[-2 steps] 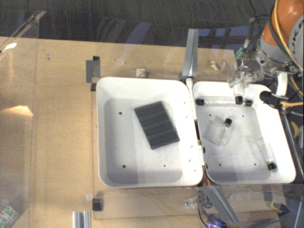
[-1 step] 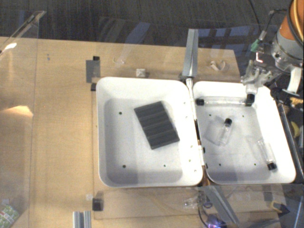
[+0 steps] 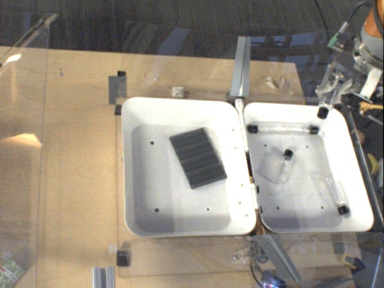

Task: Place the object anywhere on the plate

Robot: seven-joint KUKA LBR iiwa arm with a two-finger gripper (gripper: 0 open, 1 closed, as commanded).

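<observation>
A dark grey ribbed plate (image 3: 198, 157) lies tilted in the middle of the left bin (image 3: 135, 179). In the right bin (image 3: 360, 179) lie three clear tubes with black caps: a long one (image 3: 282, 128) along the far wall, a short one (image 3: 283, 165) near the middle, and another (image 3: 336, 195) toward the near right. My gripper (image 3: 327, 104) hangs over the far right corner of the right bin, above the right end of the long tube. Nothing can be made out in its grasp.
A grey metal bar (image 3: 242, 68) runs back from the gap between the bins. A small black block (image 3: 122, 77) and a pale cube (image 3: 177, 92) sit on the wooden bench behind the left bin. Cables trail at the right edge.
</observation>
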